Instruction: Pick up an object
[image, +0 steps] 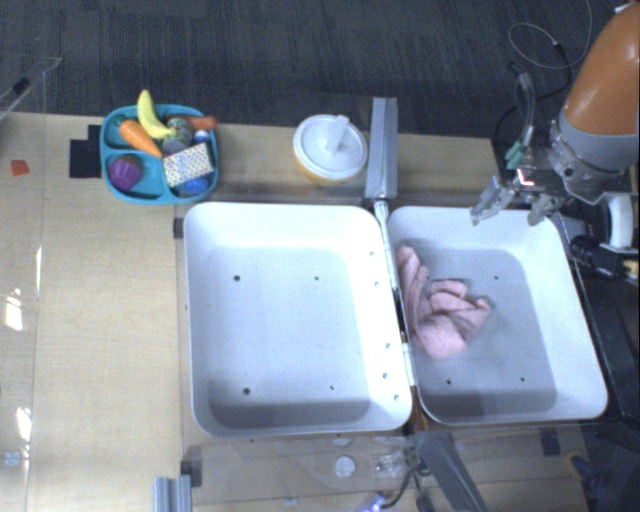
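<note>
The gripper (513, 201) hangs over the far rim of the right bin (560, 400), its 2 fingers spread apart with nothing between them. The only thing to pick is a pink cloth (437, 308), crumpled in the left half of that bin, one strip of it running along the wall next to the left bin (290, 310). From the gripper the cloth lies toward the near side of the bench and somewhat to the view's left, well apart and lower. Its bulk is a rounded heap; the long strip runs roughly near-to-far along the wall. The coming move, as I judge it, needs a shift toward the heap and a descent, fingers closing across the folds.
</note>
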